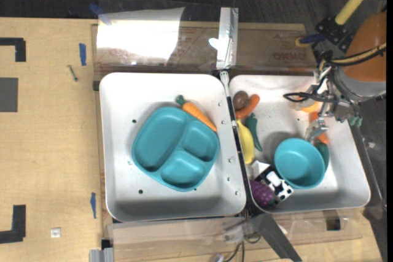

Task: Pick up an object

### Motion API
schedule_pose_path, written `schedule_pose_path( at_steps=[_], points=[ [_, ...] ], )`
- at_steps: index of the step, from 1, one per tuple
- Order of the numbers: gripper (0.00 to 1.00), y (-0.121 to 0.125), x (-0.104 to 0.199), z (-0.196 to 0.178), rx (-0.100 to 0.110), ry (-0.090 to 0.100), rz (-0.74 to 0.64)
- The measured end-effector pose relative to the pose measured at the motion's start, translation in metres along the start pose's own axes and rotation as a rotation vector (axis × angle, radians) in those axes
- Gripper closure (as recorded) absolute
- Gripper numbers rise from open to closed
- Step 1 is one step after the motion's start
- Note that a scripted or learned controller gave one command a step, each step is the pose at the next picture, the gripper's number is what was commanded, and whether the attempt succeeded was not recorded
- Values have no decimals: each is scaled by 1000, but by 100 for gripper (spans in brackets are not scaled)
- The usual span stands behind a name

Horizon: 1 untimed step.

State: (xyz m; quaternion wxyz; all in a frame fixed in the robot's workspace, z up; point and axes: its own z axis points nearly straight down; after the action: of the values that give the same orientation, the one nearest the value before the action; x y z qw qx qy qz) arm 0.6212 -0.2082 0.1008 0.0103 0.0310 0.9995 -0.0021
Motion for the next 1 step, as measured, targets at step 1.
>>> schedule_pose_path(
  at_steps=[1],
  points=[
    [0, -17, 31, 13, -1, 13, 122]
  ],
)
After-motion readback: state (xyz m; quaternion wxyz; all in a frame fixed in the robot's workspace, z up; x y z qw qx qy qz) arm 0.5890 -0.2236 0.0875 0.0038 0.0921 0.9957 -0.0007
